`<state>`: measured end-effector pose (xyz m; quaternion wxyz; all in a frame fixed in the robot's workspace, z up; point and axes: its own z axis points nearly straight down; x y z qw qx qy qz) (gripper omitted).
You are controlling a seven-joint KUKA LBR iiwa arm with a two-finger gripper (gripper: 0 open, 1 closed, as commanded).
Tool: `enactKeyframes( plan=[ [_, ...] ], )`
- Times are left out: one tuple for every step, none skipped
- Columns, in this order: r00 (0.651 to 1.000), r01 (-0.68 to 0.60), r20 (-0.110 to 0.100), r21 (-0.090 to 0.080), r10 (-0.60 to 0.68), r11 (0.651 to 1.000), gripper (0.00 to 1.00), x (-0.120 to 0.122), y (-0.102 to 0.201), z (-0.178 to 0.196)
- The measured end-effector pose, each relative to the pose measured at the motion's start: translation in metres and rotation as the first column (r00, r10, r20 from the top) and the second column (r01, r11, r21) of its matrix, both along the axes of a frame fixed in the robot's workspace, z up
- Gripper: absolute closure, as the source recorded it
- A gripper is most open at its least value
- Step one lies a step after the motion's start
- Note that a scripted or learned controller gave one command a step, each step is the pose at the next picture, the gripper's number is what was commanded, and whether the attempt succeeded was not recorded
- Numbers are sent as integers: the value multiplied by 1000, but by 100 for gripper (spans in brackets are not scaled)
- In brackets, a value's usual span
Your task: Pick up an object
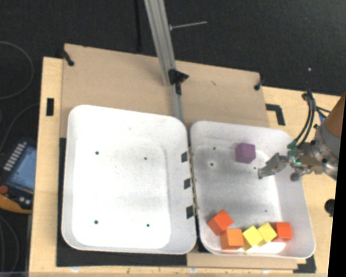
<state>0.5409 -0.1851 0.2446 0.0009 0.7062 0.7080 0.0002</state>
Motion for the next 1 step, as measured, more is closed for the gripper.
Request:
enactKeyframes(
  plan=[
    [1000,-1,2,-3,1,1000,0,70,-25,-150]
  ],
)
